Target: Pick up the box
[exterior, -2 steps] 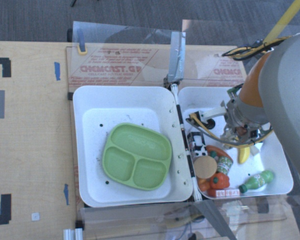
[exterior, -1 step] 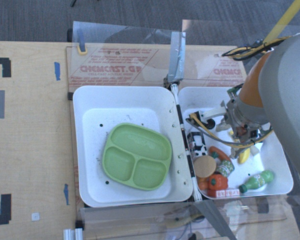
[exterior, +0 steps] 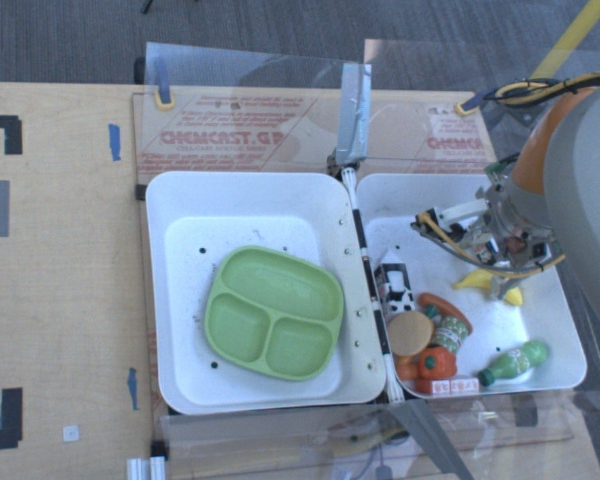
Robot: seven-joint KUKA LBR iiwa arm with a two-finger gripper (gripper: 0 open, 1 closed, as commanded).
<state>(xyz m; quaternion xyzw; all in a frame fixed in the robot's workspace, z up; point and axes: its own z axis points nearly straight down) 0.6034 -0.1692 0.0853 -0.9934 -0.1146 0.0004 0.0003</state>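
A small black-and-white box [exterior: 392,286] lies against the left wall of the right bin [exterior: 380,203], near the middle of that wall. My gripper [exterior: 492,251] hangs over the right half of the same bin, well to the right of the box and apart from it. Just below the gripper lies a yellow banana [exterior: 488,282]. Nothing shows between the gripper and the box except bare bin floor.
Below the box crowd a tan round disc [exterior: 410,333], an orange carrot [exterior: 443,307], a small can [exterior: 451,334], a red tomato [exterior: 434,363] and a red-and-white packet [exterior: 453,386]. A green bottle [exterior: 515,361] lies front right. The left bin [exterior: 170,268] holds a green divided plate [exterior: 273,313].
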